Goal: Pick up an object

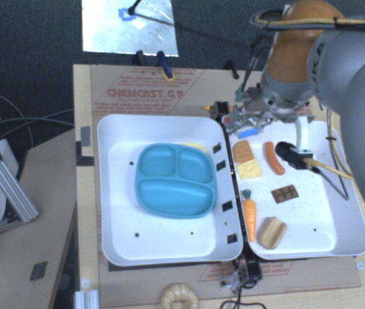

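Observation:
In the right bin point(336, 237) lie a toast slice point(243, 152) on a yellow cheese wedge point(249, 168), an orange sausage point(273, 158), a brown chocolate bar point(284, 194), a carrot point(250, 215) and a tan bread roll point(271, 232). My gripper point(246, 124) hangs low over that bin's far left corner, just behind the toast. A small blue piece point(248, 132) shows right under it; I cannot tell whether it is held or part of the gripper. The wrist blocks the view of the gripper's tips.
The left bin point(118, 237) holds a blue divided plate point(174, 179) with a yellow thing point(197, 147) peeking out behind it. Both bins rest on cardboard point(143, 89). A pale ring point(179, 296) lies in front of the bins. The arm point(349, 76) covers the right bin's far right.

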`<state>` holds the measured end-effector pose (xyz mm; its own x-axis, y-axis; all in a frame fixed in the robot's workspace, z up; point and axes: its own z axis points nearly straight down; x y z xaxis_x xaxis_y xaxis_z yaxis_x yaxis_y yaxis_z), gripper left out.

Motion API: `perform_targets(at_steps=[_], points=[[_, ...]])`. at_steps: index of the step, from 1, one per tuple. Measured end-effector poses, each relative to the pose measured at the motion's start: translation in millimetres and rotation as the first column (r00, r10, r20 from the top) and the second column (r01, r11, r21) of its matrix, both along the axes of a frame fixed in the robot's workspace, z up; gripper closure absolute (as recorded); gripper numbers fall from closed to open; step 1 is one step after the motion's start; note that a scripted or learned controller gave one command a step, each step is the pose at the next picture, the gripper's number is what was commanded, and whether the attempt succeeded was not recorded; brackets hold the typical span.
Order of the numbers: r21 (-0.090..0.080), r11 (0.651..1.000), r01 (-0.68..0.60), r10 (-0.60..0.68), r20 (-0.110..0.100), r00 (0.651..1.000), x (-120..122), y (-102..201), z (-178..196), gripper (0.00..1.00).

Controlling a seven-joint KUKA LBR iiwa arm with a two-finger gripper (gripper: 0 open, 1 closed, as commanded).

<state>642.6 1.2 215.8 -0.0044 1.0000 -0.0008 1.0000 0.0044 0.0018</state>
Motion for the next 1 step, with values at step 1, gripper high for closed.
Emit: perform_targets(at_steps=[1], points=[[0.001,1.0,-0.001,0.001,0.001,1.0,-0.1,2.8,17.6,1.0]])
